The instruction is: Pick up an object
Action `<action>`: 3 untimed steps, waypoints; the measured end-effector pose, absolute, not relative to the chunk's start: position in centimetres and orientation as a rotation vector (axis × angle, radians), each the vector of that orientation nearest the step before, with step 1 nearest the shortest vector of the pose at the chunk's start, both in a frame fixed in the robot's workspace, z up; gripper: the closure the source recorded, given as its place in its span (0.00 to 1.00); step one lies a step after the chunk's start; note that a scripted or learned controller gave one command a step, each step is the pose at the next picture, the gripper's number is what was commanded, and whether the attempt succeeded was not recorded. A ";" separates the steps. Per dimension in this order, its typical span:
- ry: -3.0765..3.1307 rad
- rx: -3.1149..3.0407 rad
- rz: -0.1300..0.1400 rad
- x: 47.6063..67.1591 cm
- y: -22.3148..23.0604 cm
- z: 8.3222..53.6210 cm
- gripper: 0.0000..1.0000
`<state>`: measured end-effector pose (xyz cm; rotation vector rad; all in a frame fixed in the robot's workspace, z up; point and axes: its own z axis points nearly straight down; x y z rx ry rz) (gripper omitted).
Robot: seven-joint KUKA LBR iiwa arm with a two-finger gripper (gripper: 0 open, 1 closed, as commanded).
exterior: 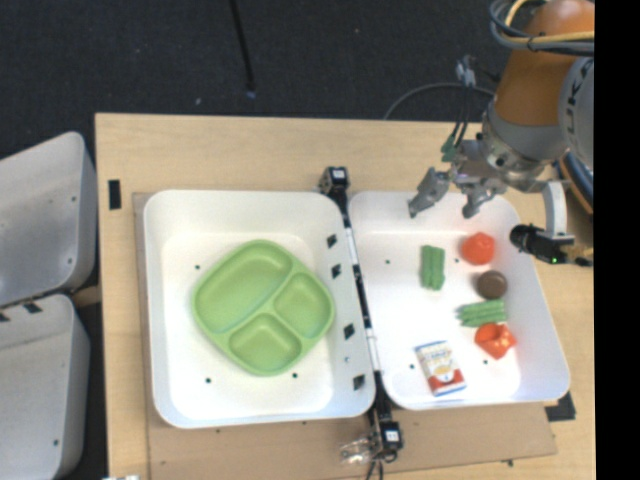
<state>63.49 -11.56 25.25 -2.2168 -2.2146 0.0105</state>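
Right bin (400, 368): green block (432, 267), orange ball (478, 249), brown ball (491, 285), green pods (482, 313), red piece (495, 339), small carton (439, 368). Left bin (160, 298): green tray (263, 306).

My gripper (448, 197): spread wide, holding nothing, over the right bin's far edge, above the block and orange ball.

Step, as I judge it: approach, no grasp yet. Next move calls for choosing one item, centring over it, descending, then closing.

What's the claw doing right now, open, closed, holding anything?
Claw: open, holding nothing, above the far end of the right bin.
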 end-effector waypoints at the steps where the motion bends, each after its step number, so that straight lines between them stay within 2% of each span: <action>1: -2.222 -2.221 -0.001 63.7 -11.5 25.9 0.00; 2: -2.221 -2.221 0.006 64.7 -11.7 20.6 0.00; 3: -2.219 -2.222 0.006 64.7 -12.8 14.9 0.00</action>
